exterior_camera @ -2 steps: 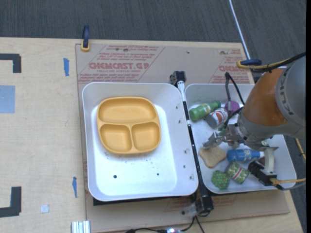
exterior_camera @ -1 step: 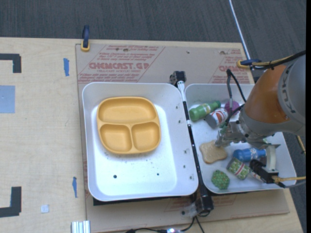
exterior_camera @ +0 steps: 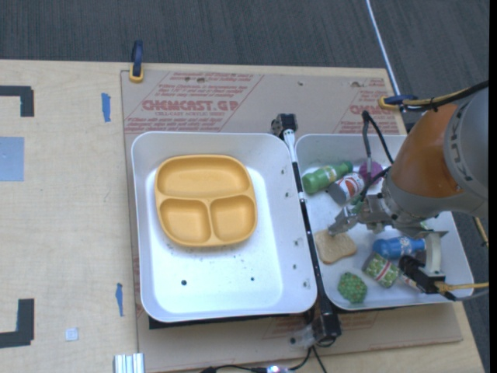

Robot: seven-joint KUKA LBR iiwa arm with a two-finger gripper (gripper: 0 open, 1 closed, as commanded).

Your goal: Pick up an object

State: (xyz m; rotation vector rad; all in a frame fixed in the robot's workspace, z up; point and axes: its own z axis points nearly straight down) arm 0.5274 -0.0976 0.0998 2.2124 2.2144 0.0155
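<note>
a green bumpy ball [exterior_camera: 352, 287] is lying nearest in the right bin [exterior_camera: 463, 264], and a toast slice [exterior_camera: 335, 247] is resting just beyond it, looking light, stiff and flat, best pinched across its edges. the gripper [exterior_camera: 342, 222] is hovering at the toast's far edge; i cannot tell how its jaws are standing. the arm is covering items behind, beside a green bottle [exterior_camera: 324, 177].

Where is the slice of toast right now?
The toast lies in the right bin, near its left wall, just above the green ball.
</note>
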